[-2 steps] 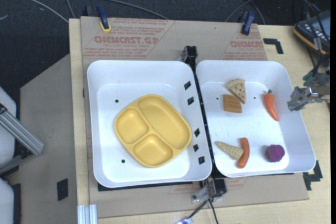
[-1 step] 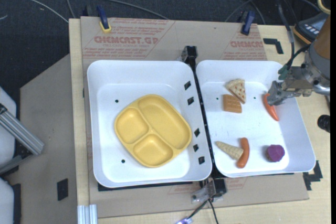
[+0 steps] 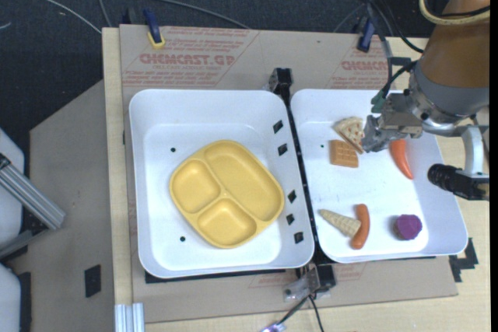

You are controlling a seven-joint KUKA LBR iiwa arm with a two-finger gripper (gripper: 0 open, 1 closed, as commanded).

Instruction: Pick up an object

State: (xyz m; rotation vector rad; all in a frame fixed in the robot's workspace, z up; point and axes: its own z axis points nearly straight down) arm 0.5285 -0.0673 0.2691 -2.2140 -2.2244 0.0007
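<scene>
Right bin, nearest edge: a small round purple plastic fruit (image 3: 407,226), a glossy orange-red plastic sausage (image 3: 360,225), and a pale ridged toy cone (image 3: 339,221) lying on its side, its wide end touching the sausage. All three read as hollow moulded toys — light, rigid, smooth-skinned, likely to skid on the slick bin floor if nudged off-centre.

Left bin (image 3: 148,167): a yellow three-compartment plastic tray (image 3: 226,192), shallow, rounded corners, sitting skewed to the bin walls. Too broad and flat for a two-finger grasp except at the rim.

Mid right bin (image 3: 447,241): a square tan waffle-textured cracker toy (image 3: 344,154) lying flat, just beside a tan triangular wedge with a pale scored face (image 3: 350,131). Further right, an orange tapered plastic carrot (image 3: 401,158), point toward the near edge.

The grey two-finger gripper (image 3: 375,140) sits low at the wedge's right edge, the carrot close on its other side. Nothing is visibly between the fingers, and their spread cannot be judged from this slanted view.

Assessment: the wedge is the probable target. It should be stiff and light, not fragile; best taken across its two straight sides near the thick end, where the faces are closest to parallel. Gripping across the taper risks the piece squirting out. The carrot is the alternative — grasp mid-body, across the narrow axis.
</scene>
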